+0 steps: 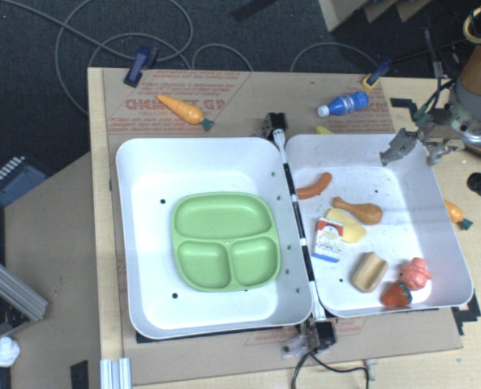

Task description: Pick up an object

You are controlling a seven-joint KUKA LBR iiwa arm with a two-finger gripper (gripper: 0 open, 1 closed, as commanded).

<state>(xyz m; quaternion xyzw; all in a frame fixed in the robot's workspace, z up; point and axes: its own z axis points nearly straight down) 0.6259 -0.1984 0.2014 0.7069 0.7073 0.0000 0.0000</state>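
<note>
The right bin (402, 177) holds several toy foods: an orange sausage (313, 186), a tan drumstick (358, 211), a white, red and blue carton (328, 241) against a yellow piece (351, 230), a tan bread roll (369, 271), a pink toy (417, 271) and a red strawberry (396, 296). My gripper (412, 151) hangs over the bin's far right corner, well above and behind these items. Its fingers are spread open and hold nothing.
A green divided plate (225, 241) lies in the left bin (143, 177). On the bench behind the bins are a toy carrot (183, 109) and a blue bottle (344, 104). Another small carrot (455, 213) lies just outside the right bin's rim.
</note>
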